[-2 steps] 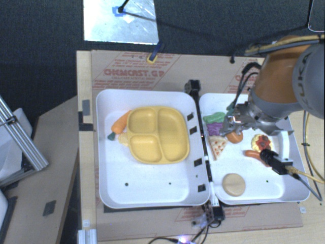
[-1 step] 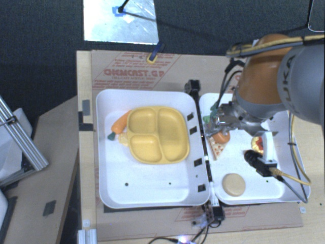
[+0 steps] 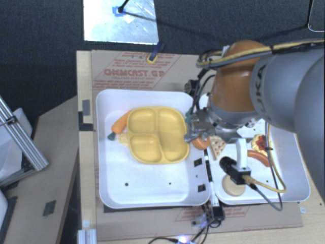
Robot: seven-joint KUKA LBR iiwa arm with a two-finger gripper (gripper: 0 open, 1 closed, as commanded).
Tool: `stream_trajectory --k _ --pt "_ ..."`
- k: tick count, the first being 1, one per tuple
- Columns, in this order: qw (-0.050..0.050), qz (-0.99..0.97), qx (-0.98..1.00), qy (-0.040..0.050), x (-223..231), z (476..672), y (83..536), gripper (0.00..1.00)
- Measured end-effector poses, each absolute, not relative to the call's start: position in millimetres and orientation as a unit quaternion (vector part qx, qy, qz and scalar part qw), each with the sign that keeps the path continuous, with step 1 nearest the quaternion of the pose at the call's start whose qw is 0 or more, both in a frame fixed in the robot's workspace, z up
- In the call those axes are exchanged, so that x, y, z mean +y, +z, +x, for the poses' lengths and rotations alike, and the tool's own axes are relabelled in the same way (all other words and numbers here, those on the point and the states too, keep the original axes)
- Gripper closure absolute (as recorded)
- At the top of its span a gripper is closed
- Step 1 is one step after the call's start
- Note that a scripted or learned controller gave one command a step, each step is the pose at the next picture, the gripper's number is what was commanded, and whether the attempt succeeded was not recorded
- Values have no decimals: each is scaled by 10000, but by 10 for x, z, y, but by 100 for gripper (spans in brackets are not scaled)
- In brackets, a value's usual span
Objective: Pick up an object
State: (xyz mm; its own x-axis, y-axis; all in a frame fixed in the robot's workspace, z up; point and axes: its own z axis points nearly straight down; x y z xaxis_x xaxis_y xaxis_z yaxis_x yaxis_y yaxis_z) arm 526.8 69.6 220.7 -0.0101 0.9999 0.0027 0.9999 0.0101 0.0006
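first, big grey arm [image 3: 284,85] with an orange band, reaching in from the right, bent down over the place where the two bins meet. under it, a brown board [image 3: 134,70] with red print, lying below both bins. up at the top, a shiny square sheet [image 3: 121,11] on the dark floor.

next, left bin [image 3: 147,187], white and shallow. right bin [image 3: 297,184], same kind, just beside it, partly hidden by the arm.

then a yellow plate [image 3: 152,133] with three parts, lying flat in the upper half of the left bin. nothing to see inside its parts.

gripper [image 3: 194,130] down low at the plate's right rim, close to the wall between the bins. clenched or released: cannot tell, too dark and crowded there. nothing seen held in it.

smaller things to pick: a carrot [image 3: 120,122] at the plate's left edge, touching it, green end pointing down-left. a small orange thing [image 3: 201,142] right below the gripper, by the wall between the bins. a pizza slice [image 3: 217,146] just beside that, in the right bin. a sausage [image 3: 258,157] further right. a round tan cookie [image 3: 232,188] near the right bin's front edge, partly under a black part [image 3: 233,169] with a cable.
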Motion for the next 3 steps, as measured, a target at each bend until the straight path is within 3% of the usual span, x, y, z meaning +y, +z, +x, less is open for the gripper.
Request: stream_trajectory --k 1,2,3 --pt "1 -7042 -7100 -12 1002 5305 2332 100" --pt "1 -7068 -7074 1 923 5224 2171 100" --pt "-2 -7058 -7084 -10 953 5179 2288 100"
